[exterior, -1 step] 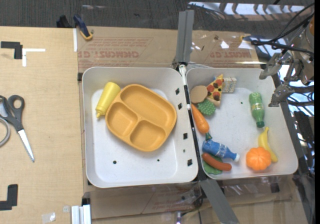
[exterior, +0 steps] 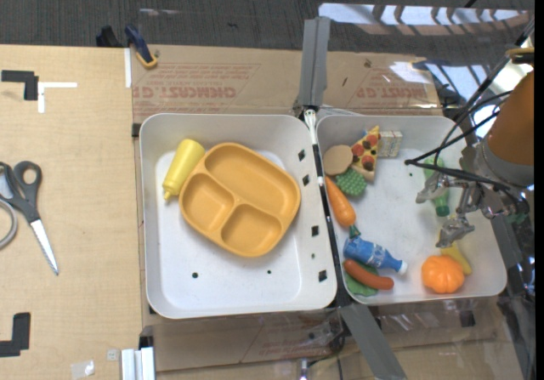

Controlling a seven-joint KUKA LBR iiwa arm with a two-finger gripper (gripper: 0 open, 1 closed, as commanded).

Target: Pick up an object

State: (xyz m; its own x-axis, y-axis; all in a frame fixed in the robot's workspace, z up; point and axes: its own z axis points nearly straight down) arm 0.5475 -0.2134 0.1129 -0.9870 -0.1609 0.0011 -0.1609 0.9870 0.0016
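Two white bins (exterior: 161, 285) sit side by side on the bench. Reaching in from the right, the gripper (exterior: 446, 217) hangs over the right bin, fingers spread and empty, just above the orange pumpkin (exterior: 443, 275).

Scissors (exterior: 25, 208), grey-handled, lying on the wooden bench (exterior: 68, 285) at far left, blades pointing toward the near edge; black brackets (exterior: 21, 85) fixed on the bench near its far and near left corners. Cardboard sheet (exterior: 221, 81), printed in red, lying behind the bins; blue clamp (exterior: 140, 45) at its far left corner.
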